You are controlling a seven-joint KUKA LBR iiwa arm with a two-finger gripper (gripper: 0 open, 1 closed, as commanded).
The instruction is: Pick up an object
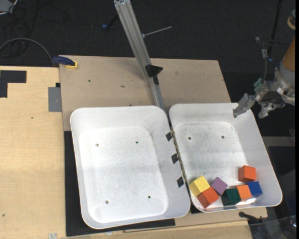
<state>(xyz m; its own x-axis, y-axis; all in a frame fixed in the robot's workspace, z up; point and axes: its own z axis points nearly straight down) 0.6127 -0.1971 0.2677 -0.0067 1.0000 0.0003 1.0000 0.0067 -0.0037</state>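
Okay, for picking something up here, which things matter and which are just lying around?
For the job:
gripper, open, above the right bin's far rim
right bin
yellow block
purple block
orange block
blue block
green block

Lying about:
left bin
metal rail
blue clamp

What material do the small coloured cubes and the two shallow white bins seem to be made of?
The small coloured cubes look like painted wood or foam: matte faces, crisp edges, no glare. I cannot tell which. The shallow white bins look like moulded plastic: rounded corners, a smooth rim, a slightly scuffed grey floor.
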